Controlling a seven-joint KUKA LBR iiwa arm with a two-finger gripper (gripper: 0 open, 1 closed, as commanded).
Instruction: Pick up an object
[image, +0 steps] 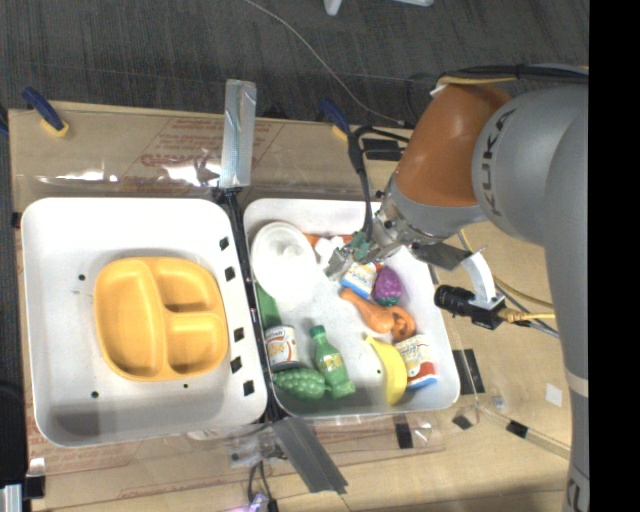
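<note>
My gripper (343, 262) hangs low over the back middle of the right bin (448, 372), reaching in from the right. Just beneath it lies a small white, blue and orange packet (361, 277). A purple fruit (388, 287) and an orange gourd-shaped toy (380, 314) lie right of the packet. To the gripper's left, a white bowl (281, 257) sits against the bin's left wall. Nearer the front are a green bottle (329, 362), a small can (283, 346), a bumpy green toy (301, 383), a banana (392, 369) and a labelled cup (419, 361).
The left bin (50, 230) holds a yellow divided plate (160, 318). A dark green item (266, 305) leans on the right bin's left wall. Brown board (130, 140) lies behind both bins, with a taped divider (238, 130) between them.
</note>
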